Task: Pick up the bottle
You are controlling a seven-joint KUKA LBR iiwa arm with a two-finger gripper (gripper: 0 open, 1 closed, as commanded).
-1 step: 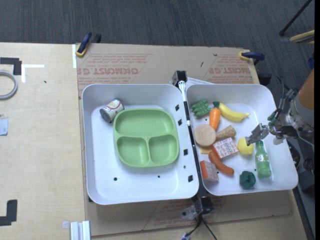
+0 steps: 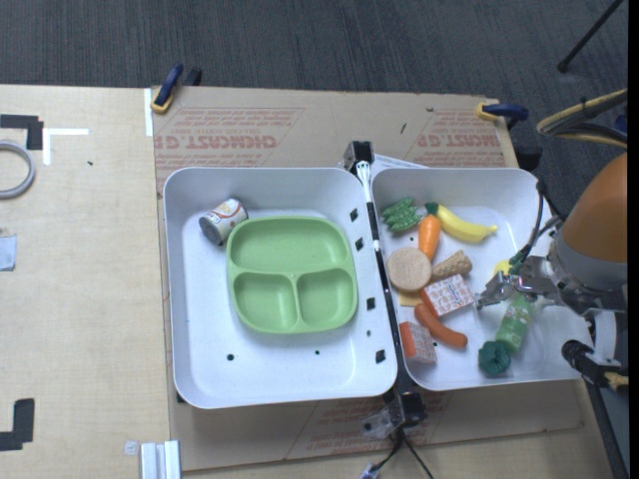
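The arm reaches in from the right, its hand [image 2: 502, 289] low in the right bin [image 2: 519, 193], fingers spread just above the bottle [image 2: 514, 321], which lies near the bin's right wall beside broccoli [image 2: 493, 358]. Cardboard [image 2: 260, 133] covers the pale tabletop [image 2: 80, 297]; dark carpet [image 2: 300, 23] lies beyond.

My arm [image 2: 607, 230] is cut off by the right edge of the view, and my wrist hides the right rim of the right bin [image 2: 469, 180]. My gripper [image 2: 502, 289] overlaps the top of the green bottle [image 2: 513, 324]. The label on the small can [image 2: 222, 219] in the left bin [image 2: 190, 307] is too small to read.
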